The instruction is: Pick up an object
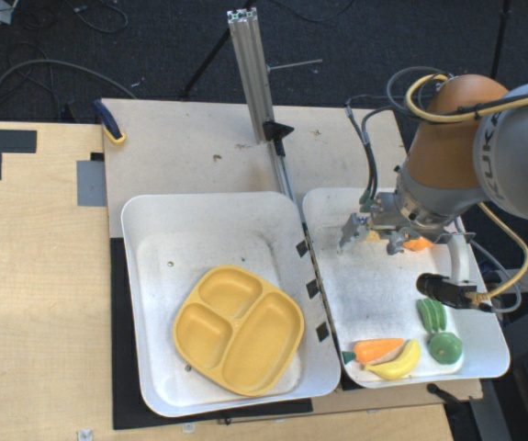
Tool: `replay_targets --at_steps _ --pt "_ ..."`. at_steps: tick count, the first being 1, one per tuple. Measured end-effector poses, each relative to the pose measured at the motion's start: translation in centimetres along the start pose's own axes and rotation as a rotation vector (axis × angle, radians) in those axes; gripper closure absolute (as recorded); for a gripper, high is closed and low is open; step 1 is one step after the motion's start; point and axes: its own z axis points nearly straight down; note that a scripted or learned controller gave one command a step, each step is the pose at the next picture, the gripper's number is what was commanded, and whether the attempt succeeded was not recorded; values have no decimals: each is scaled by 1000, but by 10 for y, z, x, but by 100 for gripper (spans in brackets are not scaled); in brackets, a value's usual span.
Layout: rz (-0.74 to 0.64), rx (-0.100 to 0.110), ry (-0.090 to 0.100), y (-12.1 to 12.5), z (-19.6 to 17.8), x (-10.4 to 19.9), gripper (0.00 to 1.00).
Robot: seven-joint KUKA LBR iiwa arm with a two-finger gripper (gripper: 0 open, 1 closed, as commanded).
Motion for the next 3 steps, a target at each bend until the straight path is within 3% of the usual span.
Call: replay_targets --at_steps 2,3 --pt "3 -6 -1 3 98 -5 0" --pt "7 -4 -1 2 87 -6 100"
